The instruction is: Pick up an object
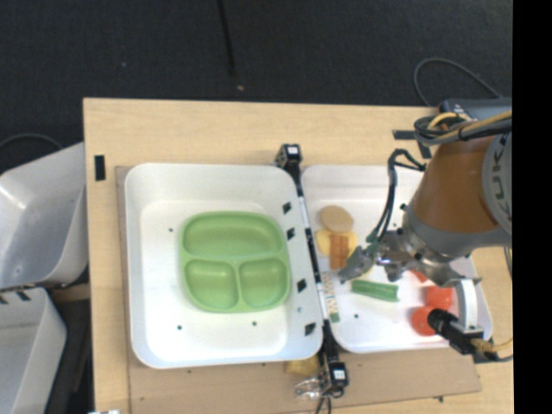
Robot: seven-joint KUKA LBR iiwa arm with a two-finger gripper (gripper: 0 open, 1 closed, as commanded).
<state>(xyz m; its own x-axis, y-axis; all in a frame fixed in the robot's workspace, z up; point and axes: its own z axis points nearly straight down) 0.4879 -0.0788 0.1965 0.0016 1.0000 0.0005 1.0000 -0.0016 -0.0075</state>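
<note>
A light wooden bench [198, 132] is seen from above, set against a dark floor [129, 33]. Two shallow white bins sit on it side by side, touching along a clipped centre seam.

Near edge: small clutter, too blurred to identify, lies on the bench just below the seam. A white container [34, 222] stands off the bench at the left.

Left bin [151, 335]: a green divided plate [235, 260] with three compartments lies flat near the middle. Bare bin floor is left all round it, widest along the near and left walls.

Right bin [362, 339]: more crowded. A green stick-shaped piece [376, 291] lies flat at mid-floor. An orange-red object [435, 303] lies to its right, close to the right wall, partly covered by the arm's hardware. A yellow-orange piece [338, 247] lies beside the seam, and a tan round piece [336, 219] sits just behind it. Open floor is left at the near-left corner and along the far wall.

The arm [461, 192] enters from the right, its orange-brown section over the right bin's far right part, cables trailing behind. The gripper [366, 261] is angled down-left, low over the floor between the yellow-orange piece and the green stick. Nothing is seen between its fingers; whether they are spread or closed cannot be told.
</note>
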